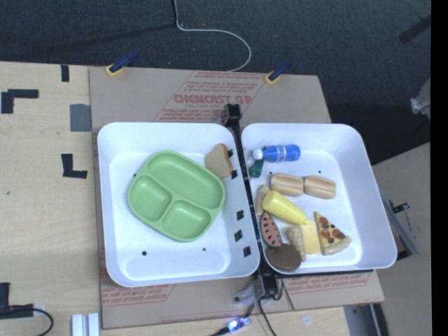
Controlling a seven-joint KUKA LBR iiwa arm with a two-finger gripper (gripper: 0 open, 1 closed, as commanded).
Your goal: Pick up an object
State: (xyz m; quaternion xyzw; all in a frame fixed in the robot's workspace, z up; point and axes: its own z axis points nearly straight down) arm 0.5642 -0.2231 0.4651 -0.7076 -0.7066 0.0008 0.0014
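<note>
Toy food is heaped in the right bin [364, 187]: a bottle [277, 152] far, a bun [303, 185] mid-bin, a pizza slice [330, 234] near. The bun, likely light, stiff plastic, is best gripped across its waist. The jaws' state cannot be told.

A dark, carpet-like floor [315, 19] runs across the far side, and a thin white cable [224, 33] loops over it. The pale wooden bench [42, 187] carries black tape marks [70, 165] and a grey patch [80, 116]. A cardboard sheet [210, 96] with red print lies on the bench under the two white bins [105, 208]. Two blue-and-yellow clamps [121, 64] [278, 71] pin its far corners. A small blue light [234, 324] glows at the near edge. The lighting is even and soft.
</note>
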